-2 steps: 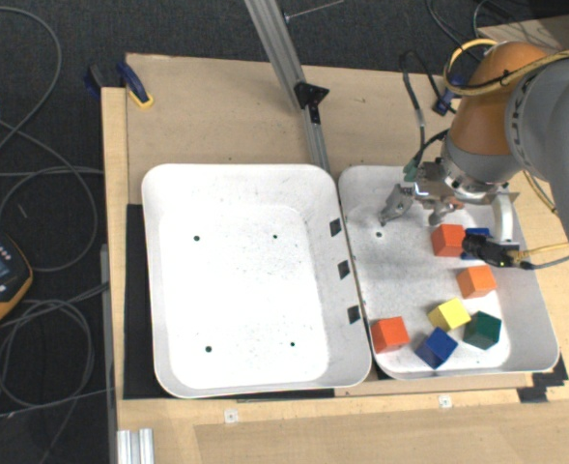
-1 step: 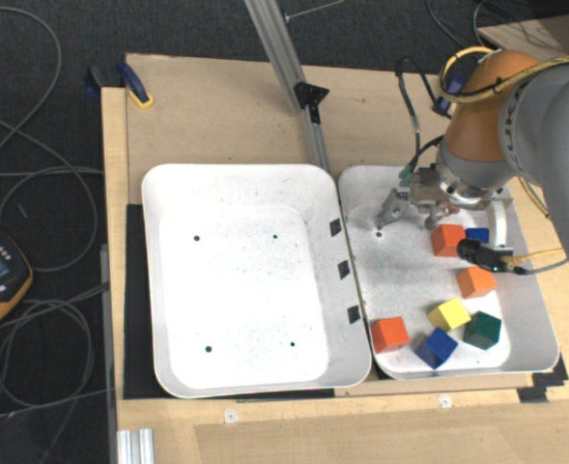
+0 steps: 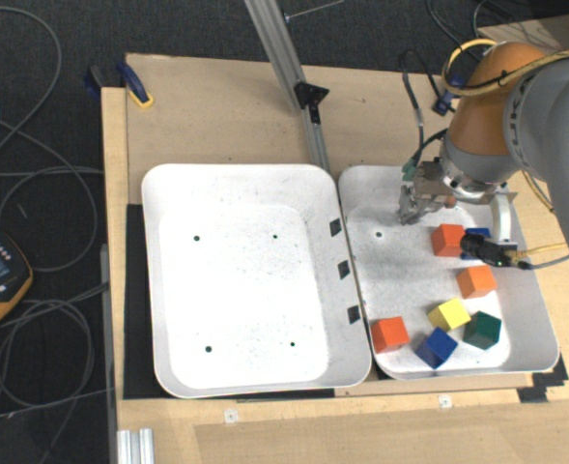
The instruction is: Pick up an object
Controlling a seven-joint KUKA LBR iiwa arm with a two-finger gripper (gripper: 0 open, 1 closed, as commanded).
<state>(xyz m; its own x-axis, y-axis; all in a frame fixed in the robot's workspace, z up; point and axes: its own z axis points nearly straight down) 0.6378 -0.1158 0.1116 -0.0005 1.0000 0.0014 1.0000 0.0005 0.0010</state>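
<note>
A pale wooden counter (image 3: 216, 95) fills the middle of the frame. Two white bins lie on it side by side: the left bin (image 3: 168, 201) at centre, the right bin (image 3: 530, 327) toward the right. A blue-and-yellow clamp (image 3: 135, 84) sits at its upper left corner.

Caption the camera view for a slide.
KUKA arm's end effector hovers over the right bin, above six colored blocks clustered toward its near end.
</note>
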